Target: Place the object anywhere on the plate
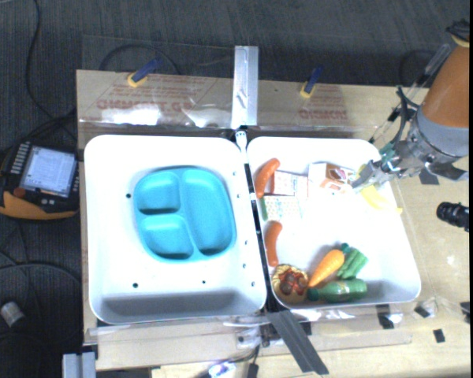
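A blue plate [181,211] with three compartments lies in the left bin [110,290]. The right bin [378,242] holds two sausages [266,173] [273,241], small food cards [284,184], a carrot [325,266], a green cucumber [339,290] and a round brownish toy [290,279]. My gripper [370,173] hangs over the right bin's far right corner, near a small card [337,176] and a yellow piece [376,198]. I see nothing between its fingers.
A metal divider [245,77] stands behind the bins. Two clamps [144,72] [310,85] sit on the back board. A small screen device [46,172] lies on the floor at left. The arm's orange band [449,77] is at the upper right.
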Tool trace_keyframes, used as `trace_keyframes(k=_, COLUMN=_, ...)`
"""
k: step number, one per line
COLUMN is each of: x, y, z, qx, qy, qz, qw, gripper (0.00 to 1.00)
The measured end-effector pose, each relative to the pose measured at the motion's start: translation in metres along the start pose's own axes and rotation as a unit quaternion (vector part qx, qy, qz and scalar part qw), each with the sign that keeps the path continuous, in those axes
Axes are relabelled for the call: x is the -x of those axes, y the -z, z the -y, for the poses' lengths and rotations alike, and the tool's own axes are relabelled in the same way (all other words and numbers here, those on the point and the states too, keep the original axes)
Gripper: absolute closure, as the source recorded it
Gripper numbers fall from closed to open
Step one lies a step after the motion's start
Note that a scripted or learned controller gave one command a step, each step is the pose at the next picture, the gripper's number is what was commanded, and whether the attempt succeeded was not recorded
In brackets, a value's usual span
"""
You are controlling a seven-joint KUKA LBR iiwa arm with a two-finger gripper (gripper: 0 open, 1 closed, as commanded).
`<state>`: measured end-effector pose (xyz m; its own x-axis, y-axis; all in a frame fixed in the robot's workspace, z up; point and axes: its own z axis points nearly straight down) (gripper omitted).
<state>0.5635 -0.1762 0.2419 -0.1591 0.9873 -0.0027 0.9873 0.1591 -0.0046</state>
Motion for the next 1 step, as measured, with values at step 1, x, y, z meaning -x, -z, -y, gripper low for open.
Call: trace_keyframes(k=1, x=-0.0125, y=0.0493, z=0.0101, qx=0.001, qy=0.153, qz=0.0, qw=0.9882, gripper=1.0)
